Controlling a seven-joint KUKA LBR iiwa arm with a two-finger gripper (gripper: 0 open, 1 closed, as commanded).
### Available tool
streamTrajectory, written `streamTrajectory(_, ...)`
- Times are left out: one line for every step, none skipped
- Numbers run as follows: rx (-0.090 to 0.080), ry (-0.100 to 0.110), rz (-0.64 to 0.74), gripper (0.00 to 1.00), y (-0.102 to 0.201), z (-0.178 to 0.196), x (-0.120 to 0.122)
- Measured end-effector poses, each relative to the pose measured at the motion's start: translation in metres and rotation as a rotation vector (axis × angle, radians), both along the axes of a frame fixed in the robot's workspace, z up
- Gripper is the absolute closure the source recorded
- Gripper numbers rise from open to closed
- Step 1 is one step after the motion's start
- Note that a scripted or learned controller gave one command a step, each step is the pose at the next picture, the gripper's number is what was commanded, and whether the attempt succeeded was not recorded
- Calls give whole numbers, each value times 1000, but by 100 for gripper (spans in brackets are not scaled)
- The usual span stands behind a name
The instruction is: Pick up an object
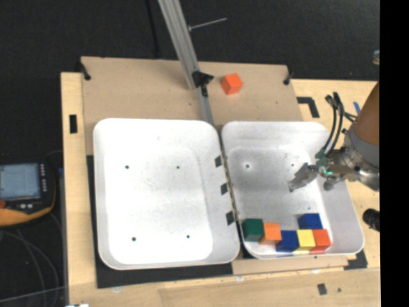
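My gripper (300,181) hangs over right bin (268,139), mid-right of frame. Cannot tell if fingers spread or pressed; nothing seen between them.

Blocks cluster at lower right of frame, against bin's near wall: green (253,228), orange (272,232), two blue (310,221) (287,240), yellow (306,238), red-orange (321,238). Six in bin, touching, tightly packed. One more orange block (231,83) on counter (255,98), upper middle.

Blocks likely light, stiff, smooth-faced, not fragile. Pinch flat opposite faces. Green at row's end looks freest. Two bins; left bin (160,190) holds no blocks.
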State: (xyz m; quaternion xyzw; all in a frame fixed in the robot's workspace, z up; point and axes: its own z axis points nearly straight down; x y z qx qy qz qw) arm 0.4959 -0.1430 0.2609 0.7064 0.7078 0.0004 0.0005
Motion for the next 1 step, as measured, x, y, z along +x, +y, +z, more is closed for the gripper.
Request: streamTrajectory(-2, 6, -4, 0, -58, -120, 40)
